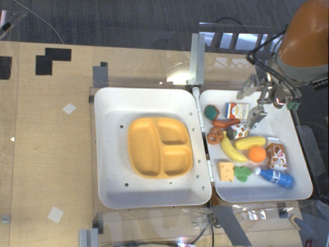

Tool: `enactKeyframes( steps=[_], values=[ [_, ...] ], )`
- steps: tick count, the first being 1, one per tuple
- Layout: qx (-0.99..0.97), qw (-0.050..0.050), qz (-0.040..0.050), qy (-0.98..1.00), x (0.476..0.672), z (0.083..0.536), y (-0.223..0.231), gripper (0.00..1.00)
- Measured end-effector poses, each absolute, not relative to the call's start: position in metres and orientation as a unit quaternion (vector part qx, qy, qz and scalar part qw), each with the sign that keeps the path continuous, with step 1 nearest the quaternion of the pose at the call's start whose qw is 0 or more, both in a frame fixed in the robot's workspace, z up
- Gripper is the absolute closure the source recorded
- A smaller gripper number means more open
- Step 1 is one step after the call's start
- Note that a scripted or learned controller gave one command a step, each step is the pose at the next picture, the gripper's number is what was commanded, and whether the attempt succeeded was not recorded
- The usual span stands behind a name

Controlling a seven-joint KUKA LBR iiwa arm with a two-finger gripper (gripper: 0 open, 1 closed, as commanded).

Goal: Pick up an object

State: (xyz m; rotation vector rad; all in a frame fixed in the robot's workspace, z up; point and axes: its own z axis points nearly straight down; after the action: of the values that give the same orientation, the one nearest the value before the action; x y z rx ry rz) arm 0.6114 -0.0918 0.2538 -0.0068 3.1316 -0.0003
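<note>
Pale wooden tabletop [46, 153] carries two shallow white plastic bins with rounded corners, and dark carpet lies behind it. From my remote seat I see the arm [307, 35] come in from the right, its orange band smooth and round above the wrist. The fingers [257, 116] are thin grey metal and hang over the upper part of the right bin [303, 181]; they stand a little apart, open, with nothing between them.

Just below the fingers a small white and red carton [240, 131] stands tilted. To their left is a bigger juice box [237, 110], and further left a dark green round fruit [211, 111]. A red sausage-like piece [226, 122] and a brown pretzel [215, 135] lie left and below. Under the fingers a yellow corn-like piece [250, 142] rests beside a curved banana [231, 149] and an orange ball [257, 154]. Lower I see a holed cheese wedge [225, 171], a bumpy green piece [242, 174], a blue bottle [276, 177] and a brown packet [276, 156].

Well to the left of the fingers, the left bin [110, 189] holds a glossy yellow divided tray [159, 146].
</note>
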Motion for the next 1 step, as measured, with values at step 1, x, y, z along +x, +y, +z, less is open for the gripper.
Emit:
enactKeyframes(
  steps=[1],
  values=[
    [0.043,0.009,-0.0008,0.999,0.6255,0.0910,-0.1431,0.00]
  ],
)
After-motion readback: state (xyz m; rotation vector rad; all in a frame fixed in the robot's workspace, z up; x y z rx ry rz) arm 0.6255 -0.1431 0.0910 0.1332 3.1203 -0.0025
